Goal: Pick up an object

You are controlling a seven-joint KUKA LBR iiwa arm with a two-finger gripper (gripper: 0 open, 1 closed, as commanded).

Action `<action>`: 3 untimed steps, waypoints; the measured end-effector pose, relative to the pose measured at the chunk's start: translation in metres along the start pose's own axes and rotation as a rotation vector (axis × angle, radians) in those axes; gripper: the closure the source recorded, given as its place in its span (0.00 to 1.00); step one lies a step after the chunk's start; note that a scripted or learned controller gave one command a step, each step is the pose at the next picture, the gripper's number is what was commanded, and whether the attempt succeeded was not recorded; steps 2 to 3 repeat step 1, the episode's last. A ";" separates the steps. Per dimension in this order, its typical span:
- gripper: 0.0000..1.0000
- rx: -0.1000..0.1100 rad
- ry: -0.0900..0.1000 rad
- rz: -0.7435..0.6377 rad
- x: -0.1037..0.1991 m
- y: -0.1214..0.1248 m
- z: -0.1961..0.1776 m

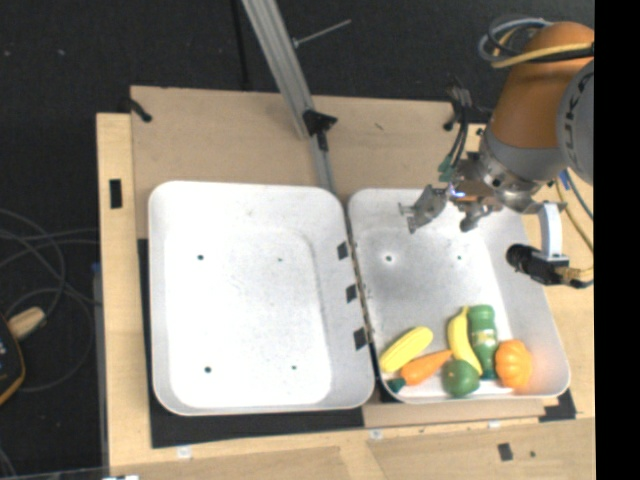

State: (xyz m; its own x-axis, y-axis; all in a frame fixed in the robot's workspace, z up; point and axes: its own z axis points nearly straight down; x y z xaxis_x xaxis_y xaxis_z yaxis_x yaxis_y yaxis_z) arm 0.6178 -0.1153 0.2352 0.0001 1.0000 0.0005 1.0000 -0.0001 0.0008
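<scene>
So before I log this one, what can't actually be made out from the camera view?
- Gripper: too small and blurred to judge its opening, or whether anything sits in it.
- Arm: cut off at the right, base unseen.
- Toy pile in the right bin: the green piece, banana and orange overlap, hiding their edges.
- Item at the left edge: too small to identify.

Counter (230, 143): tan board bearing two shallow white bins side by side.
Left bin (250, 293): bare white floor with a few dark dots.
Right bin (420, 268): toy produce clustered at its near end: corn cob (405, 349), carrot (426, 367), banana (459, 337), green cucumber (483, 334), lime (460, 377), orange pumpkin (513, 363).
Arm (535, 98): grey with orange band, reaching in from the right.
Pincer (445, 213): above the right bin's far end, fingers spread, nothing between them, well apart from the produce.
</scene>
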 end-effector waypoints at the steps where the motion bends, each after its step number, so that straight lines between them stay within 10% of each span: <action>1: 0.00 -0.005 -0.003 0.005 -0.057 -0.077 -0.050; 3: 0.00 -0.005 -0.003 0.005 -0.057 -0.077 -0.050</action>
